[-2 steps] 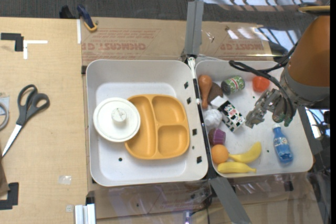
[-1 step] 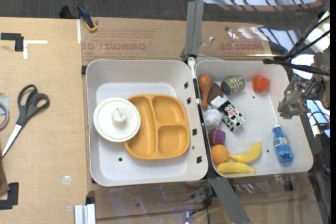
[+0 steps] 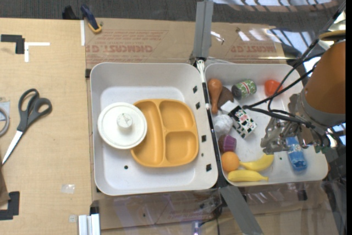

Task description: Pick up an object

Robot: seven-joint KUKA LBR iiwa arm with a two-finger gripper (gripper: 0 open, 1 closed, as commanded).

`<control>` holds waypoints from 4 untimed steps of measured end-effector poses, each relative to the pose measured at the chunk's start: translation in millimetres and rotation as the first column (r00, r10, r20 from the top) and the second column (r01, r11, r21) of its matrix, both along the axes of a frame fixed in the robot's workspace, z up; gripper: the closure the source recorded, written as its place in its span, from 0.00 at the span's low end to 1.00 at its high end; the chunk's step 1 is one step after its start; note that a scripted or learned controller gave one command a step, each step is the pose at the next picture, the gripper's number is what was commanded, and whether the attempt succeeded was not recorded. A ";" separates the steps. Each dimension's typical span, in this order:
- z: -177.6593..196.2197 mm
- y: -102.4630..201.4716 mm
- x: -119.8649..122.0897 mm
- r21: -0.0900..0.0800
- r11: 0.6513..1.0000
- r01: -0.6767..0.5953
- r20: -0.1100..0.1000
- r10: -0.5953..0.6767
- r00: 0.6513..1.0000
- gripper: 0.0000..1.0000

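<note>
Bench of pale wood and cardboard, dark carpet behind; two white bins side by side. Right bin [image 3: 308,174] holds the clutter, and the gripper [image 3: 280,137] hangs low over its right half, arm reaching in from the right under the orange band.

Likely target: blue item [image 3: 297,157], just right of the gripper and touching or nearly touching its metal parts. Cannot tell whether the gripper is spread or pinched; cables and bracket hide the tips. Nothing visibly held.

To do the step well, by my reading: centre over one item only, descend straight, close on its narrow axis, then lift slowly enough to confirm it comes up. The blue item sits near the bin's right wall, so approach from the bin's middle, not from the wall side.

Neighbours, moving outward:
- Bananas [image 3: 252,169] along the front wall, left of the gripper, with an orange [image 3: 230,161] touching their left end.
- Purple piece [image 3: 228,143] just above the orange.
- Black-and-white box [image 3: 243,121], tilted, mid-bin; white wad [image 3: 222,125] beside it.
- Green ball [image 3: 244,88], red item [image 3: 272,86] and brown piece [image 3: 215,89] along the back.

Obstruction: cables cross the bin over the box. Items crowd the left half; a sideways sweep would shove them.

Left bin [image 3: 104,173]: yellow tray [image 3: 168,132], white lid [image 3: 122,124] overlapping its left edge. Scissors [image 3: 25,115] on the bench, well apart.
</note>
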State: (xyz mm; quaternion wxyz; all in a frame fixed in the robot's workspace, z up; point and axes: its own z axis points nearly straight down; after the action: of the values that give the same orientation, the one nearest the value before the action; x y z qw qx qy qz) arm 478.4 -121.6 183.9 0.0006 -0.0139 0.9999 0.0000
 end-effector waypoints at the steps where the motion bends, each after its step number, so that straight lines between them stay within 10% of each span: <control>1: -91.8 12.3 31.3 0.000 0.980 0.200 0.000 -0.200 0.980 1.00; 2: 30.4 -74.4 0.9 0.000 0.976 0.220 0.004 -0.220 0.976 1.00; 3: -84.6 -10.1 27.6 0.001 0.936 0.352 -0.001 -0.352 0.936 1.00; 4: -87.7 -61.4 7.4 0.001 0.845 0.535 0.002 -0.535 0.845 1.00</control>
State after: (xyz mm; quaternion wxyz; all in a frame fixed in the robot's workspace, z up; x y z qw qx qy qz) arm 485.8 -182.9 96.2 0.0018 0.2649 0.9643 0.0000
